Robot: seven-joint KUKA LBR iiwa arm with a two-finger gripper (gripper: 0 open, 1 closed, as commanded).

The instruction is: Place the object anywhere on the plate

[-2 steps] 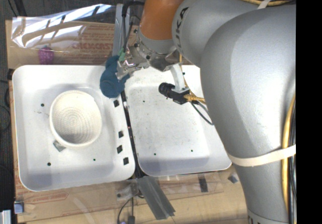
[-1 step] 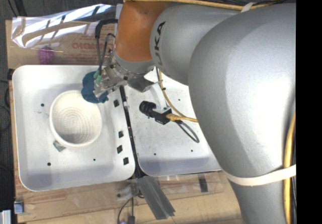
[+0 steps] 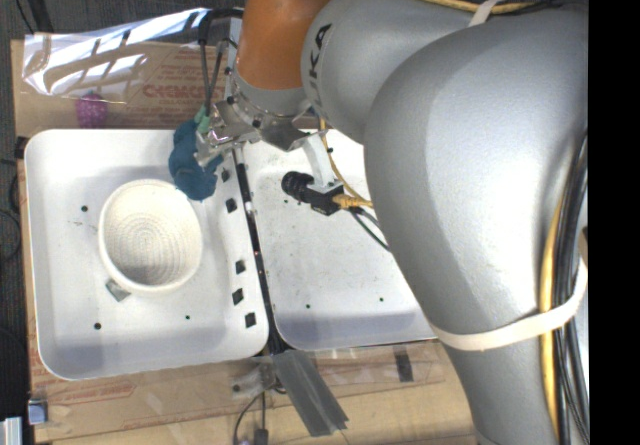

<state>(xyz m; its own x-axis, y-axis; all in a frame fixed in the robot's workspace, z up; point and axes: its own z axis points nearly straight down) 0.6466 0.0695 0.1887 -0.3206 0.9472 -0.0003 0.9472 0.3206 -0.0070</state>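
hiding jaws [image 3: 212,138] above blue object [image 3: 190,168]

Robot lab — KUKA arm [image 3: 470,133], white bins [image 3: 60,333], taped cardboard [image 3: 150,83].

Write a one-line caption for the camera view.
KUKA arm brings its claw with a blue object beside the white plate in the left bin.

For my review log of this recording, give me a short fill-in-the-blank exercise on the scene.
1. The round white ribbed plate lies in the ____ bin.
2. The soft object at the end effector is ____ in colour.
3. That object sits by the plate's upper ____ edge.

Missing words: left; blue; right
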